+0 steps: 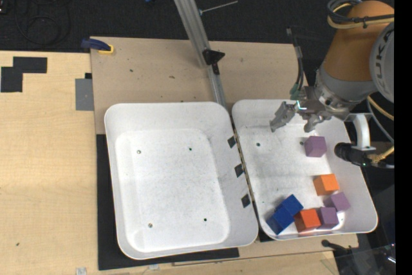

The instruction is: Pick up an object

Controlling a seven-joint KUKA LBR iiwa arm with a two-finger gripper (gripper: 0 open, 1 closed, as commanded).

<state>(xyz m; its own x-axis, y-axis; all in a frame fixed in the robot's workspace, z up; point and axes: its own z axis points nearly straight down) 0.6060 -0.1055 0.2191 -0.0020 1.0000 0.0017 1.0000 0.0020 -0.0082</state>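
- Nearest the camera, the right bin (257,203) holds a cluster of blocks in its near corner: a blue block (284,213), tilted, touching an orange-red block (308,219) on its right.
- Just beside the orange-red block lies a small purple block (328,216); a second purple block (340,201) sits close behind it, near the bin's right wall.
- A little farther in, an orange block (326,184) rests apart from the cluster, on the bin floor.
- The left bin (129,138), side by side with the right one, shows a bare white floor with a few dark specks; black clips (239,170) mark the seam between the two bins.
- Toward the far half of the right bin, a lone purple cube (315,147) sits well apart from the near cluster.
- The gripper (297,118) hangs above the far end of the right bin, just behind and to the left of the lone purple cube; its fingers (280,117) stand spread apart, with nothing between them.
- The grey arm with its orange band (356,42) enters from the right, above the bin's far right corner.
- Farthest off, a slanted aluminium rail (192,22) rises from the wooden bench (154,67) behind the bins.
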